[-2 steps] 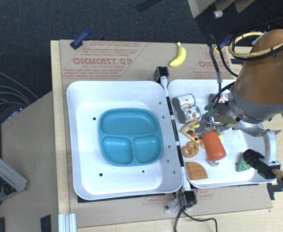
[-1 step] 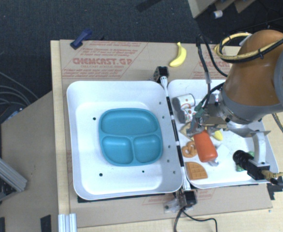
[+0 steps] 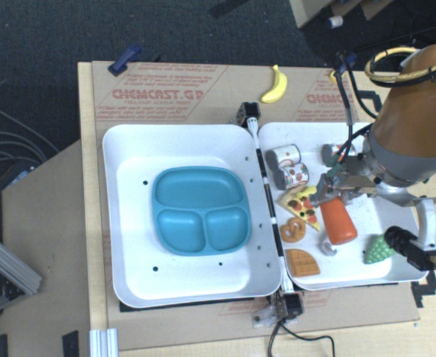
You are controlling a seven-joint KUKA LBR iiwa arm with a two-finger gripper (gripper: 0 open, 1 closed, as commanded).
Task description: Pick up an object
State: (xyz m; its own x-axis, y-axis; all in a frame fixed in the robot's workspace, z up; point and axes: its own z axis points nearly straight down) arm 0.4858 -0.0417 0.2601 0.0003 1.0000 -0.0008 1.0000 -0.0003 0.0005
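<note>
The jaws of the two-finger gripper [image 3: 335, 190] are hidden among dark wrist hardware, so whether they stand apart or together cannot be told. The gripper is low over the right white bin [image 3: 318, 134], with the grey arm and its orange band [image 3: 419, 103] above it.

Step in hand, by judgement: approach to a grasp, with nothing seen held.

Likely target: the orange-red carrot-shaped plastic toy [image 3: 338, 222], lying just below the gripper, close to or touching it; contact cannot be confirmed. Beside it lie a toy pizza slice [image 3: 301, 201], a brown pretzel [image 3: 292, 230], a tan waffle piece [image 3: 302, 262], a small printed can [image 3: 289, 166] and a green leafy toy [image 3: 379, 251].

Next move calls for centring over the carrot, closing, then lifting clear without dragging neighbours.

The left white bin [image 3: 121, 222] bears a blue three-compartment plastic plate [image 3: 201, 208].
</note>
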